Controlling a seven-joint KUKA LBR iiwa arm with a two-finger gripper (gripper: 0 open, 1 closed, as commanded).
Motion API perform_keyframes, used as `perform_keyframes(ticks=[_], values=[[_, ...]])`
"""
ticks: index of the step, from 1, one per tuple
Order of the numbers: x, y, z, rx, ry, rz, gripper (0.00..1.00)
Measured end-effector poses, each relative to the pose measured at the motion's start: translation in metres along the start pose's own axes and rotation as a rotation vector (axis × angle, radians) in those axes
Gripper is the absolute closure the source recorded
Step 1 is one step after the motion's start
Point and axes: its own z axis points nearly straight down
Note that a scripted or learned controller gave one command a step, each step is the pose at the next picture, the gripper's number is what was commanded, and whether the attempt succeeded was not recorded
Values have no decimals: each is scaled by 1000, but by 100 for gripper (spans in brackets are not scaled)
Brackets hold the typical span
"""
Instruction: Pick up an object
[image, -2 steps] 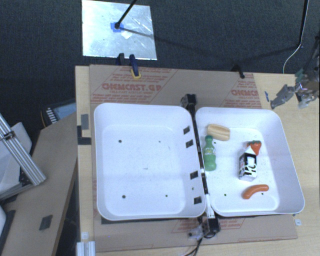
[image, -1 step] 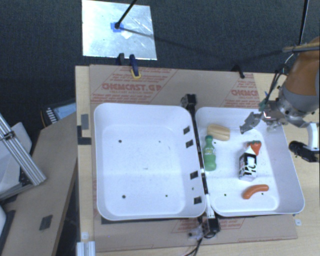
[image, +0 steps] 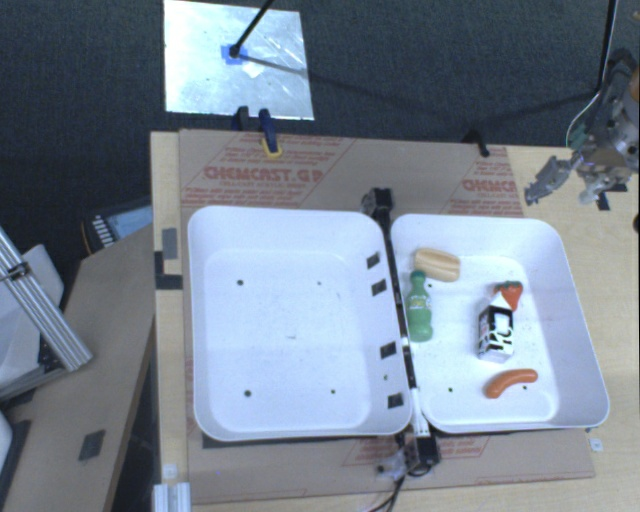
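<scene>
Dark carpet all round, wooden bench in the middle, cardboard sheet under two white bins.

Nearest the camera: cable clump at the bottom of the seam between bins. Left bin beside it, with a few dark specks on its floor.

Right bin held all four candidates. Closest: orange-red sausage-shaped toy, lying flat near the front wall, well apart from the rest. Next back: black-and-white carton, lying on the floor, touching or nearly touching a small orange-red piece at its far end; could not tell if joined. Green bottle lay just beside the centre divider, cap toward the far side. Furthest in: tan bread-roll shape, near the divider, just beyond the bottle.

Further still, upper right: gripper hung outside the right bin, past its far corner, well apart from every object. Too small and blurred to read; could not tell jaws open or closed. Nothing seen between them.

Beyond the bench: shiny foil sheet on the carpet.

Progress, judged: no pick made. All objects sat in the bin, none lifted. Everything left to do: move over the bin, descend, close on one, raise. Sausage toy looked the easiest target, isolated with clear space round it.
</scene>
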Motion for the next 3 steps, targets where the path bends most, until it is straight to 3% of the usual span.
perform_keyframes(ticks=[1, 2, 3], values=[[2, -1, -6, 6, 2, -6, 100], [112, -21, -68, 7, 6, -8, 100], [180, -40, -124, 7, 8, -5, 100]])
